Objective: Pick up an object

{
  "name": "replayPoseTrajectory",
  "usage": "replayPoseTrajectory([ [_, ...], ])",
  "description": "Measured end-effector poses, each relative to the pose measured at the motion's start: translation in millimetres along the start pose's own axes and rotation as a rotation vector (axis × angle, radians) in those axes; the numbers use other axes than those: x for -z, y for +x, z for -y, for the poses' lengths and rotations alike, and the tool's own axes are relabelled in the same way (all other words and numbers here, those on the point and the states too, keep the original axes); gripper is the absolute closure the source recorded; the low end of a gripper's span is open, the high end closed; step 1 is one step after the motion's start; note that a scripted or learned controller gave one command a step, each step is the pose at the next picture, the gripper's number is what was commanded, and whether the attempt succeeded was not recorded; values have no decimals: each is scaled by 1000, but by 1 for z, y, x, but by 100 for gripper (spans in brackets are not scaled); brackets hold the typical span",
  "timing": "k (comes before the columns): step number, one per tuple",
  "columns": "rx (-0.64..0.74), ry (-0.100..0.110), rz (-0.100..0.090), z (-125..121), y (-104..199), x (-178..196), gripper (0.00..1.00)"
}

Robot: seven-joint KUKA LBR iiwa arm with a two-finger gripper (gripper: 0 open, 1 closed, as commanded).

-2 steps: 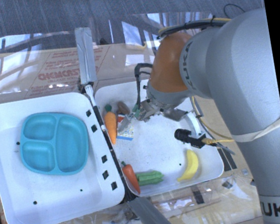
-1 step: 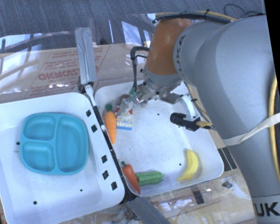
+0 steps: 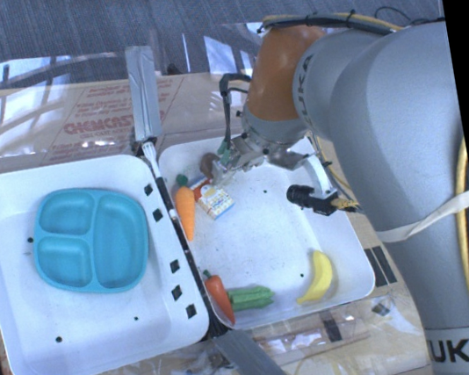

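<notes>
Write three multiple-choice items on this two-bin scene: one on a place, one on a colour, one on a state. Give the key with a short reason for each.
1. Where does the banana lie?
A. On the divided plate
B. In the right bin, near its front right corner
C. On the bench outside both bins

2. What colour is the divided plate in the left bin?
A. Light blue
B. Red
C. Yellow

3. How does the carrot rest?
A. Held up in the air
B. Standing on end on the plate
C. Lying in the right bin along its left wall

Key: 1 B, it sits by that corner; 2 A, the plate is plainly light blue; 3 C, it lies lengthwise beside the wall.
</notes>
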State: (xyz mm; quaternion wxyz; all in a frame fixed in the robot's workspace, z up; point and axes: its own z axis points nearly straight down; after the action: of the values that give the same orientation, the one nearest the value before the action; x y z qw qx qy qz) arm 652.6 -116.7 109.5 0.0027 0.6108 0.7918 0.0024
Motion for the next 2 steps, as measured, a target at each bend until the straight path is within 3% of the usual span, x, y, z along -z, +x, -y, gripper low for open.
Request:
replayPoseTrajectory([
  [1,-269,7,1,-10,17,110,100],
  [2,-269,8,0,-10,18,109,0],
])
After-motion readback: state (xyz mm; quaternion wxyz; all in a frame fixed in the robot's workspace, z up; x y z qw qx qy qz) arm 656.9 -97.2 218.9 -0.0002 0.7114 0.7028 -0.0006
